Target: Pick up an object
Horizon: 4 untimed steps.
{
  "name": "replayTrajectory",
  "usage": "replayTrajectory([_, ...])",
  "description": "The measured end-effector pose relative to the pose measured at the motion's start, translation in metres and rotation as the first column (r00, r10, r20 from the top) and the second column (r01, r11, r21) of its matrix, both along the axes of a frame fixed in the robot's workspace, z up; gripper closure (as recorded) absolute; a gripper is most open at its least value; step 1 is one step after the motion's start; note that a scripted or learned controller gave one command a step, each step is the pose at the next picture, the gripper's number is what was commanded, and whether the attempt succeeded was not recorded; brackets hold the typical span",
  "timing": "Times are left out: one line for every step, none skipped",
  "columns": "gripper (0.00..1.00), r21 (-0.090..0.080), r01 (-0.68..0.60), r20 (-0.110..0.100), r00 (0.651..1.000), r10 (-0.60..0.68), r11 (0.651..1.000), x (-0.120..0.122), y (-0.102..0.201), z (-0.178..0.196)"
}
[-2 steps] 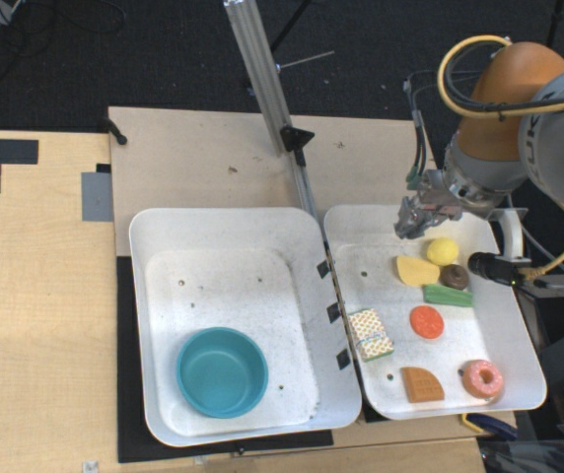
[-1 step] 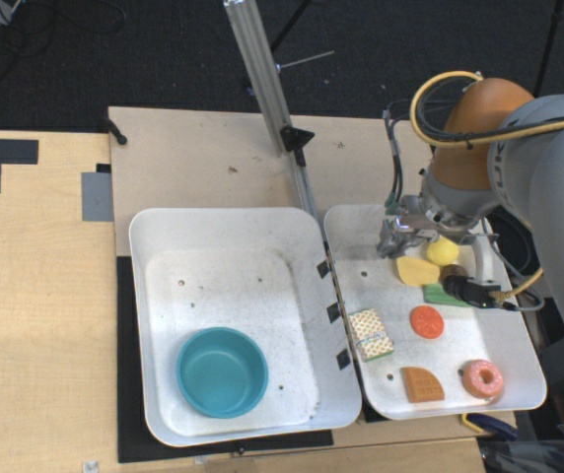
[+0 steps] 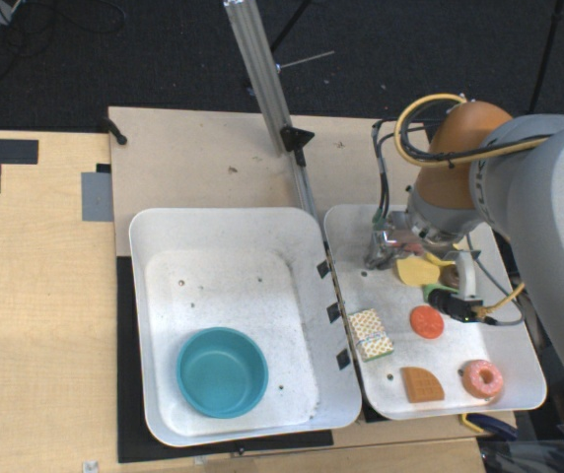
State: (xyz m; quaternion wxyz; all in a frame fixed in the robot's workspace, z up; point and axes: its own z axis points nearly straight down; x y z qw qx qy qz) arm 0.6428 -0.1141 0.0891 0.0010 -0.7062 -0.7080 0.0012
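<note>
We take the yellow piece point(image 3: 418, 271) as our target, since the gripper point(image 3: 388, 246) hangs low just left of it in the right bin point(image 3: 519, 392). Whether the jaws are open or closed we cannot tell; the wrist hides them. The red ball point(image 3: 426, 322), the donut point(image 3: 482, 378) and the checked block point(image 3: 371, 334) lie nearer us than the yellow piece, so probably not this try's aim.
</note>
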Motion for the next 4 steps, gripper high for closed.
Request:
replayTrajectory([1.00, -0.001, -0.002, -0.002, 1.000, 0.002, 1.000, 0.000, 0.001, 0.009])
replayTrajectory([1.00, -0.001, 0.000, 0.004, 1.000, 0.000, 1.000, -0.001, 0.001, 0.069])
replayTrajectory([1.00, 0.000, 0.000, 0.003, 1.000, 0.000, 1.000, 0.002, 0.003, 0.109])
replayTrajectory([1.00, -0.001, 0.000, 0.004, 1.000, 0.000, 1.000, 0.003, 0.005, 0.170])
